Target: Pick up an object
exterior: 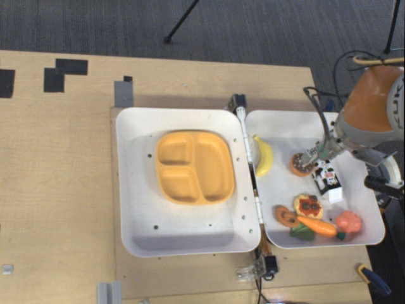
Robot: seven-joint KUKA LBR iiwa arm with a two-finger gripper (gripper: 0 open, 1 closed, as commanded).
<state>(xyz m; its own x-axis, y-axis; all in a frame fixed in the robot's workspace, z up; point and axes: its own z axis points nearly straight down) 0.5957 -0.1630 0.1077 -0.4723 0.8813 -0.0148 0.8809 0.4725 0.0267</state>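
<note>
The right bin (370, 223) holds several toy foods. A yellow banana (264, 156) lies by its left wall. A round red-brown piece (299, 164) sits mid-bin. Near the front lie a pizza-like piece (308, 205), a brown ring (285, 216), an orange carrot (316, 226) with a green end (302, 233), and a pink piece (348, 222). My gripper (326, 177) is down in this bin, just right of the red-brown piece and above the pizza-like piece. Its black-and-white tip hides what lies under it.
The left bin (136, 170) carries a yellow divided plate (193, 167). The orange-banded arm (373, 103) comes in over the right bin's far right corner. Cables (323, 97) hang beside it. Black tape marks (63, 73) lie on the wooden bench at far left.
</note>
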